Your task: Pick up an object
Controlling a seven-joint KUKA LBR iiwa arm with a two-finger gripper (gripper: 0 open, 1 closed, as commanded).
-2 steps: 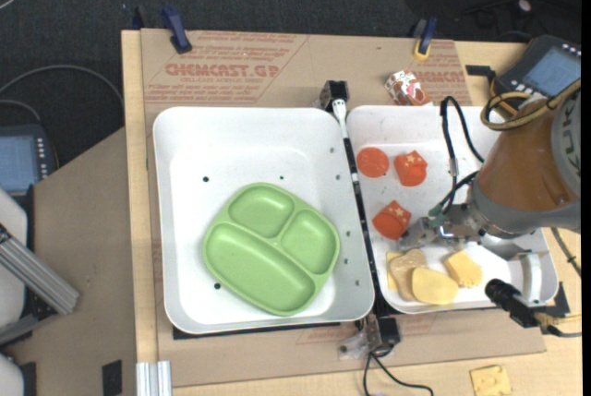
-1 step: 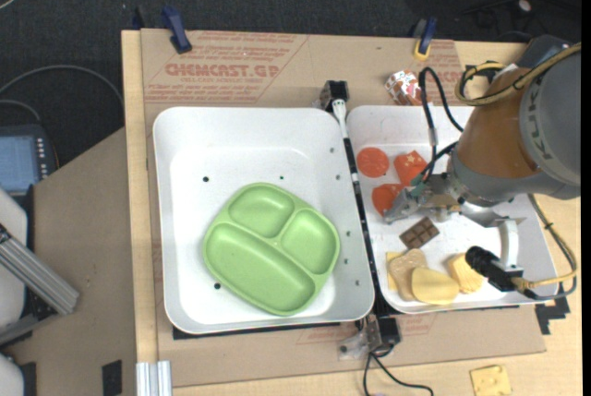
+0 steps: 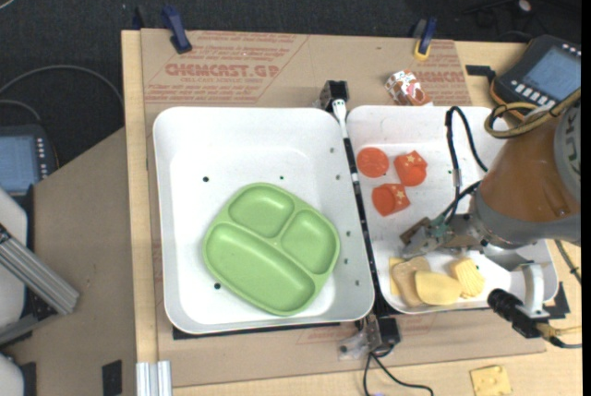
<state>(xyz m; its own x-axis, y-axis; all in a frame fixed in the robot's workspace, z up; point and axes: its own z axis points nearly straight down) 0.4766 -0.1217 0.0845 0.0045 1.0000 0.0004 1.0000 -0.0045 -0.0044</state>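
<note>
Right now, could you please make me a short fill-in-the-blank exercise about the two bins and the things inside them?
1. The divided plate in the left bin is ___ in colour.
2. This plate has ___ compartments.
3. The end effector is over the ___ bin.
4. The right bin holds ___ red pieces.

Missing words: green; three; right; three

I see my arm (image 3: 531, 182) reaching in from the right, its orange band just above the grey wrist; the gripper (image 3: 417, 240) points leftward and low; from here I can't judge its fingers.
</note>
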